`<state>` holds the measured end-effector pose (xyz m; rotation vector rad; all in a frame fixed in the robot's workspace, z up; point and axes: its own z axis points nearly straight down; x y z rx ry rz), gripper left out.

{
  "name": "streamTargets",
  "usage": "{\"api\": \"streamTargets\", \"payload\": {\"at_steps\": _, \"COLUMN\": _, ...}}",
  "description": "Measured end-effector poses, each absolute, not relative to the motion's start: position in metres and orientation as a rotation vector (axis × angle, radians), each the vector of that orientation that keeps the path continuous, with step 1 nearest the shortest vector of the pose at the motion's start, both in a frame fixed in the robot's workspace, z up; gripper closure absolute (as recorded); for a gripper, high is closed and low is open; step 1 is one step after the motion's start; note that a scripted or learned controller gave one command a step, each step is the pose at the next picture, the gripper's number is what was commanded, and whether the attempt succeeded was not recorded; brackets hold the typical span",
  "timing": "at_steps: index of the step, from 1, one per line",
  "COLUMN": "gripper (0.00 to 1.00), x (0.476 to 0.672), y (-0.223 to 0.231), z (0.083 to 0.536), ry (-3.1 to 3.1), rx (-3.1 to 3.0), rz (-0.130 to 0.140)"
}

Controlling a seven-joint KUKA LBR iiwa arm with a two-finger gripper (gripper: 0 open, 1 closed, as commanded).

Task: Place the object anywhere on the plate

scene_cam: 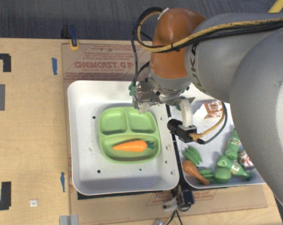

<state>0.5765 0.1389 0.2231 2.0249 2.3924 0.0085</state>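
From the overhead camera, the carrot (pixel 130 146) already lies lengthwise, left to right, in the green plate's (pixel 108 125) lower compartment, below the pincer (pixel 143 108) at the plate's upper rim, which looks empty, opening unclear.

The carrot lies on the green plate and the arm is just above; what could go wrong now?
1. The tool hangs over the green plate's upper rim; moving off low, it might drag the plate.
2. The carrot could roll in its compartment if the plate is bumped.
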Motion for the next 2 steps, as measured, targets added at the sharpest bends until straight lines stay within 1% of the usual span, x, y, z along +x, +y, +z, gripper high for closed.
{"api": "streamTargets", "payload": {"at_steps": 1, "gripper": 0.0, "x": 0.576, "y": 0.139, "z": 0.222, "ry": 2.393, "rx": 2.025, "rz": 0.006}}
{"api": "streamTargets", "payload": {"at_steps": 2, "gripper": 1.0, "x": 0.578, "y": 0.14, "z": 0.233, "ry": 2.39, "rx": 2.021, "rz": 0.013}}
